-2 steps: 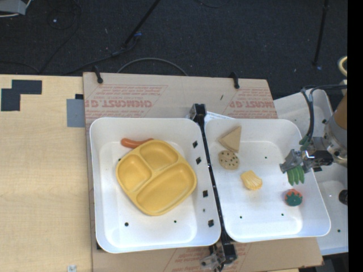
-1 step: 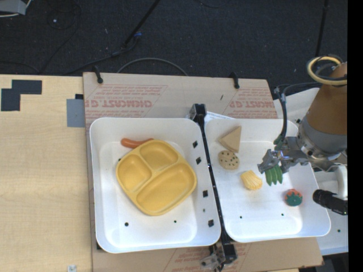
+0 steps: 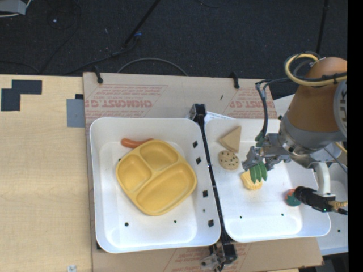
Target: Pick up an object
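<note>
In the right bin (image 3: 266, 225) my gripper (image 3: 256, 164) hangs low over a yellow toy with green leaves, like a corn cob or pineapple piece (image 3: 252, 178). The green part lies right at the fingertips. A chocolate-chip cookie (image 3: 229, 160) and a tan wedge like a bread slice (image 3: 231, 137) lie to the gripper's left. A small green and orange toy (image 3: 292, 198) sits at the bin's right side, beside a black cable end.
The left bin (image 3: 108, 225) holds a yellow divided plate (image 3: 156, 177), with an orange hot-dog-like toy (image 3: 135, 142) poking out behind it. A black divider clip strip (image 3: 205, 169) runs between the bins. The arm's grey body and orange band (image 3: 317, 103) overhang the right bin's back corner.
</note>
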You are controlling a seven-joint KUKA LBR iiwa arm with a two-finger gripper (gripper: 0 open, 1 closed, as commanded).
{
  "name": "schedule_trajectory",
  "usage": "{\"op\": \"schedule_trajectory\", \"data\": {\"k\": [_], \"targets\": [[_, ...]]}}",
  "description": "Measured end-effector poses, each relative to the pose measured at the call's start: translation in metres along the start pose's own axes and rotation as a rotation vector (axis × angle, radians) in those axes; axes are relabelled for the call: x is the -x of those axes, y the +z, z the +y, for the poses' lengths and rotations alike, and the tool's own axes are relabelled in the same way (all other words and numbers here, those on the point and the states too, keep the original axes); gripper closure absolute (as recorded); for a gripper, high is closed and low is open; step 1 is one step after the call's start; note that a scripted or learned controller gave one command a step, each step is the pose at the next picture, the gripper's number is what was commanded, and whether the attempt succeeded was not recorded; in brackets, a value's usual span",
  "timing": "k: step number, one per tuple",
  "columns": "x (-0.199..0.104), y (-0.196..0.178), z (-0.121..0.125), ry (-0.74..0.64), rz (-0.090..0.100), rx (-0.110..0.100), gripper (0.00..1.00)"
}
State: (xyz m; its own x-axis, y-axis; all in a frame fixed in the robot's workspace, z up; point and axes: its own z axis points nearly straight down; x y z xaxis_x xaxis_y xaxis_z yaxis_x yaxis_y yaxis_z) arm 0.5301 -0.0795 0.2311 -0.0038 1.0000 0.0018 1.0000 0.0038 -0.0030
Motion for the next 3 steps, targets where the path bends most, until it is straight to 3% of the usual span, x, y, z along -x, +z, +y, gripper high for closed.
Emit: {"op": "schedule_trajectory", "data": {"k": [2, 3], "targets": [[-0.109, 0.007, 0.039, 0.0, -0.002, 0.001, 1.0], [-0.167, 0.011, 0.04, -0.002, 0.0, -0.001, 1.0]]}}
